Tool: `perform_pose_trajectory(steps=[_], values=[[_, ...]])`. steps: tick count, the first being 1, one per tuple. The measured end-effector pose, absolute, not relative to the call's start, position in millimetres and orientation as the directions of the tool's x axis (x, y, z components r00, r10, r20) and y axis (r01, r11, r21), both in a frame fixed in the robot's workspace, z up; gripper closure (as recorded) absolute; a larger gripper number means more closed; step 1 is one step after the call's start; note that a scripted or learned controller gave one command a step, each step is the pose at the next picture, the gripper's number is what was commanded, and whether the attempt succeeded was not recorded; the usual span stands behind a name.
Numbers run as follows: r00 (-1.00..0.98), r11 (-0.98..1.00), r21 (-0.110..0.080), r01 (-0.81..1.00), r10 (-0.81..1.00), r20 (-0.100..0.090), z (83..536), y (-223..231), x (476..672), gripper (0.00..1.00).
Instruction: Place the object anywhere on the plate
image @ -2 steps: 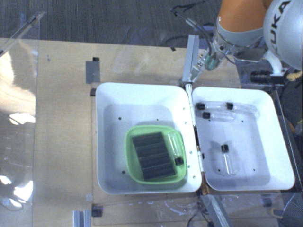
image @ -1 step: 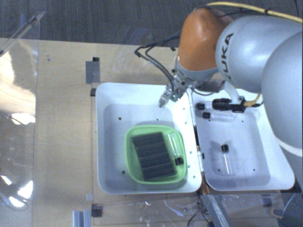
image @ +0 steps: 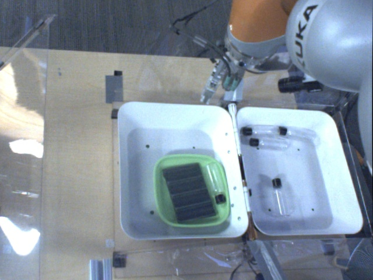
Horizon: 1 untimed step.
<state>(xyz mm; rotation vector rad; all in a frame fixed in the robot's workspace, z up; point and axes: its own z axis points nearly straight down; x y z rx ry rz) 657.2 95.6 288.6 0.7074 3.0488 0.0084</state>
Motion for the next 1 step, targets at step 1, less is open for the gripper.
perform_pose_trajectory(steps=[1], values=[[-0.976,0.976,0.005,0.219,0.219,-0.014,323.5,33.2,638.3,1.0]])
